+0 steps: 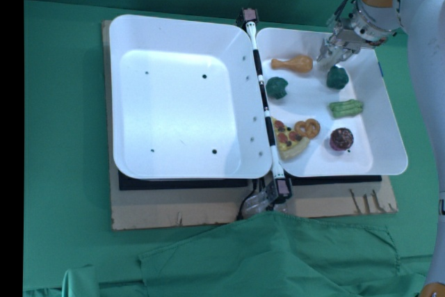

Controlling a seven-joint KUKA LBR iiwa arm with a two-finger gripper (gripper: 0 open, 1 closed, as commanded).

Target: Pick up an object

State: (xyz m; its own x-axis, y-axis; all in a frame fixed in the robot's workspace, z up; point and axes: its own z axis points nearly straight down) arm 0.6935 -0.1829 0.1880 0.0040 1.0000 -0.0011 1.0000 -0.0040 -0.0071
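Orange-brown and glossy, the plastic chicken drumstick point(293, 65) lies near the far edge of the right-hand shallow white bin point(389, 149), its long axis running roughly left to right across the bin, the thin bone end pointing toward the black-and-white divider bar point(263, 97) and the fat meaty end toward the two-finger gripper point(327, 56). That gripper hangs just beside the fat end, low over the bin, with the dark green bumpy broccoli-like toy point(337, 77) just beside it on the near side; from where I stand I cannot tell whether it is spread or closed, and I see nothing held. My worry is the crowding: dropping between the drumstick and the green piece, it could straddle neither properly, nudge one aside, or pinch the drumstick at its rounded end so it squirts out. A grip across the narrow shaft would look safer. The other green knobbly toy point(277, 87), the ridged green pod point(346, 108), the pizza slice point(289, 141), pretzel point(307, 127) and dark red ball point(341, 139) sit well apart.
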